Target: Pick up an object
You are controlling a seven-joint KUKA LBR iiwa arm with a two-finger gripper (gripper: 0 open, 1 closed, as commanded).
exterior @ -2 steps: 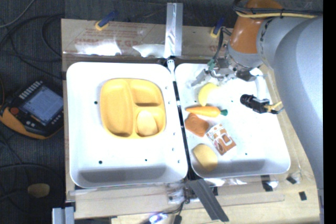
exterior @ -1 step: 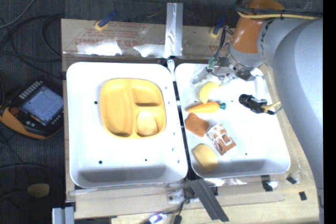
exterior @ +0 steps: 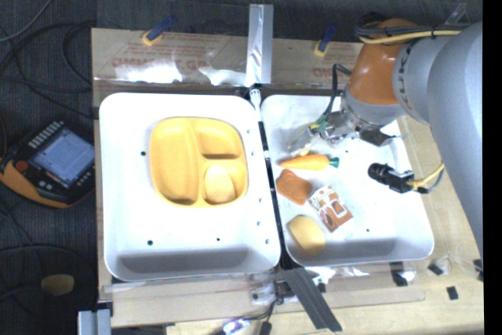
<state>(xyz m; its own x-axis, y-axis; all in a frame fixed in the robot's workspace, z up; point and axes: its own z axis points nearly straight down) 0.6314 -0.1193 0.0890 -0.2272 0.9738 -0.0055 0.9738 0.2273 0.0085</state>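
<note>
In the right bin [exterior: 392, 235] lie an orange toy carrot with a green tip [exterior: 308, 162], a brown bread-like piece [exterior: 292, 186], a small white and brown packet [exterior: 331, 207] and a yellow potato-shaped lump [exterior: 306, 234]. My gripper [exterior: 307, 137] reaches down into the bin's far left part, just above the carrot. It sits below the orange wrist band [exterior: 375, 78], and the grey arm [exterior: 451, 90] comes in from the right. Nothing shows as lifted.
The left bin [exterior: 125, 231] holds a yellow divided tray [exterior: 188, 157] with a pale round piece [exterior: 220, 185] in one compartment. A black connector with a cable [exterior: 390, 175] hangs over the right bin's right side. A handheld pendant [exterior: 49, 162] lies off the bench at left.
</note>
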